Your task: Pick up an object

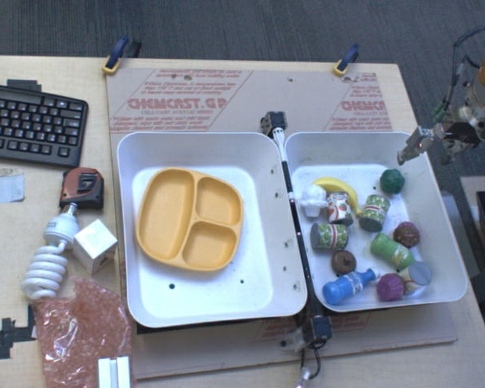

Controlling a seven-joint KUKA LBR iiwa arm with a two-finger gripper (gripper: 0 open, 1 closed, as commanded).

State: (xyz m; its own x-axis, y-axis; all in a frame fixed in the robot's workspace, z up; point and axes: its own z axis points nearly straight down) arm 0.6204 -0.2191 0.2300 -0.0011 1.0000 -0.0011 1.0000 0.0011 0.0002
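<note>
- Camera view: 2 shallow white bins side by side on a board; left bin (145, 289) bears a yellow divided plate (190, 218) with 3 compartments, lying flat.
- Right bin (449, 217) bears the pickable clutter, all resting on the bin floor.
- Banana (337, 187) at upper middle, with a white toy figure (312, 201) touching its left end.
- Green ball (392, 180) near the upper right corner, apart from the rest.
- 3 small cans: red-and-white can (339, 209), green can (376, 212), another green can (331, 236) lower left.
- Brown donut (343, 261) just below that can; blue bottle (349, 286) lying on its side at the front edge.
- Green bottle (391, 251) tilted, dark red ball (406, 234) just beside it; purple object (390, 285) and grey lid (419, 274) near the front right corner.
- Gripper (415, 146) hangs over the right bin's upper right rim, above and right of the green ball, nothing between its fingers; spread or closed, cannot tell.
- Off-board at left: black keyboard (32, 124), tape measure (82, 188), spiral bulb (50, 257), white cube (95, 242), pink bubble wrap (81, 330).
</note>
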